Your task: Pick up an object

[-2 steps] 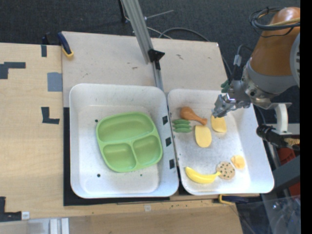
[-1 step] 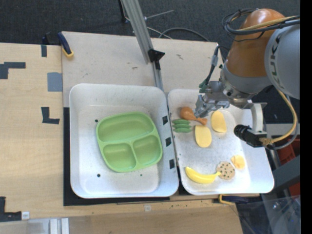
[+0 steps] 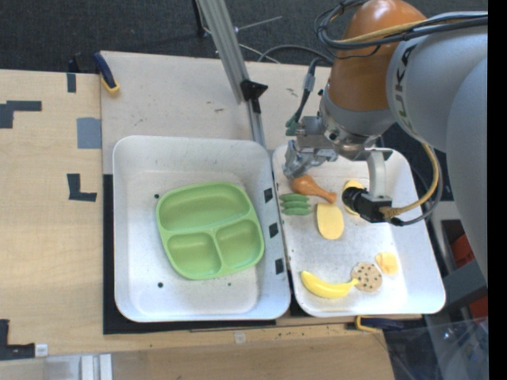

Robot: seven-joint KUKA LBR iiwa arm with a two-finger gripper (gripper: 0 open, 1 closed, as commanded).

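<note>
Because the jaws (image 3: 299,163) hang low over the back left corner of the right bin (image 3: 412,291), right above the drumstick (image 3: 311,186), a grasp here has little room for error. Whether they stand wide or narrow I cannot tell; the wrist hides them from above.

No item sits between them that I can see, so nothing counts as picked. The drumstick lies just under and a bit right of the tool, with the green beans (image 3: 295,203) touching or nearly touching its near side, and the bin wall close on the left. A descent slightly off could strike that wall, or close on both drumstick and beans and drop one. The drumstick's rounded, tapered shape would likely let it squirt out of a pinch across its thick end.

Other items stand further off: a yellow oval piece (image 3: 330,222) beside a black fitting on the arm, a banana (image 3: 325,286), a cookie (image 3: 366,276) and a small yellow chunk (image 3: 387,263) toward the front. The left bin (image 3: 131,212) holds a green tray (image 3: 210,230), well apart from the tool. Cables looping off the arm could also snag.
</note>
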